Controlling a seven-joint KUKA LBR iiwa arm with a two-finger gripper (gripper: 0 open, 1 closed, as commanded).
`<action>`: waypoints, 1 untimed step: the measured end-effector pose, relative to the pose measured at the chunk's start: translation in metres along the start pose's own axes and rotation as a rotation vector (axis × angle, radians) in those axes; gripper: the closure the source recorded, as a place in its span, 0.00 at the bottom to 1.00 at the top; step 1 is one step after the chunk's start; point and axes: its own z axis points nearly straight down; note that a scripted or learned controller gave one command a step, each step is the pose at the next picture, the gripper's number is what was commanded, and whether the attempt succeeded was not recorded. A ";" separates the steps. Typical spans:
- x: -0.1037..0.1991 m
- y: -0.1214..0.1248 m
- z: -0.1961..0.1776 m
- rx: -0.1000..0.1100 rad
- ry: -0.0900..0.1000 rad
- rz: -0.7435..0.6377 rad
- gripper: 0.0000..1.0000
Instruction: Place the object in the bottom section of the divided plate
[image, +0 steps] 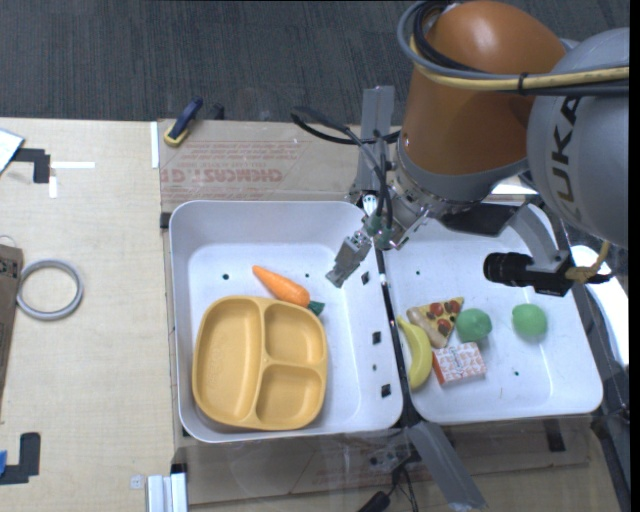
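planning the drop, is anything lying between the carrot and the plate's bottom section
Nothing visible does. The orange toy carrot lies in the left white bin, touching the yellow divided plate at its top edge. The bottom section holds nothing, and neither do the others.

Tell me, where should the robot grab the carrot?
Probably across the thick orange middle of the carrot, coming straight down from above. It lies flat on the left bin floor, slanted, green tip toward the lower right, just above the divided plate. Fingers should close across its narrow width.
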 end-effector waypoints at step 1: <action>-0.022 0.069 0.034 0.000 0.000 -0.021 0.00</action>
